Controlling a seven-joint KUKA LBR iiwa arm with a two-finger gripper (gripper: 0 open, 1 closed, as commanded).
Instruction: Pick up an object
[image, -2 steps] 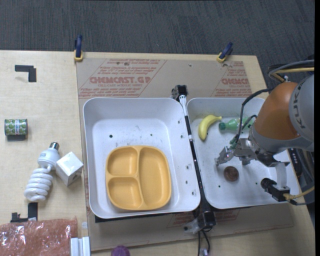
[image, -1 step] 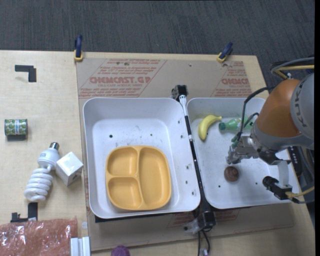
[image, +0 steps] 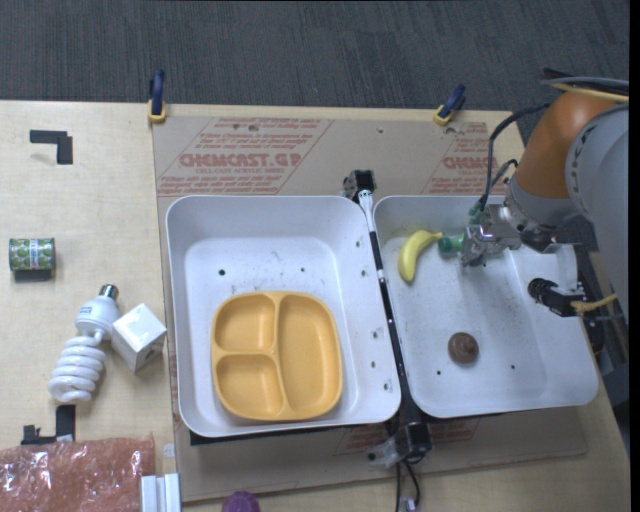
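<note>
A pale bench (image: 80, 200) fills most of the frame, with dark carpet along the top edge and a brown protective sheet (image: 250, 150) clamped under two white bins. At the upper right the arm (image: 575, 150) is cut off by the frame edge; its end effector (image: 480, 240) sits low in the upper part of the right bin (image: 560, 385), and its small metal parts are too indistinct to tell how it is set or whether it grips anything. A green item (image: 452, 241) just left of it is partly hidden and cannot be identified.

The banana (image: 413, 253) is yellow, curved, lying in the upper left of the right bin, its upper end near the green item. A small brown round object (image: 462, 347) lies lower in the same bin, well apart.

The left bin (image: 190, 260) holds a yellow three-compartment plate (image: 277, 354).

On the bench at left: a green can (image: 31, 256), a spiral light bulb (image: 82, 348), a white cube (image: 139, 336). A pink bag (image: 75, 478) is cut off at the lower left.
</note>
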